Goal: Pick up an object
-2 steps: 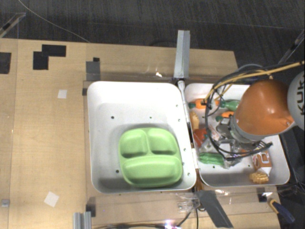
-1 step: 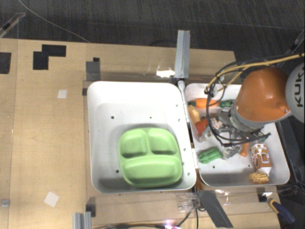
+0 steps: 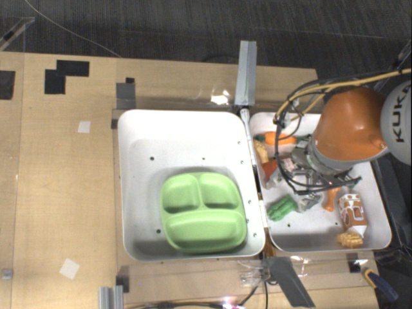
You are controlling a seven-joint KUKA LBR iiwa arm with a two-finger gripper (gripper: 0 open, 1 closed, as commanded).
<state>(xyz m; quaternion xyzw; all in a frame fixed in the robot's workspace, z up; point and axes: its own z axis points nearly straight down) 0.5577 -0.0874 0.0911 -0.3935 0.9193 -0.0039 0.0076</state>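
While the arm (image 3: 351, 124) reaches in from my right and hangs low over the right bin (image 3: 380, 234), its orange band covers the pincer (image 3: 308, 187), so I cannot tell its state. Around it in that bin I see a small green object (image 3: 280, 208) near the left wall, an orange-and-white can (image 3: 352, 211), a tan piece (image 3: 351, 239) and a carrot-like item (image 3: 278, 137). In the left bin (image 3: 138, 147) on the tabletop (image 3: 58, 192) lies a green divided tray (image 3: 203, 212).
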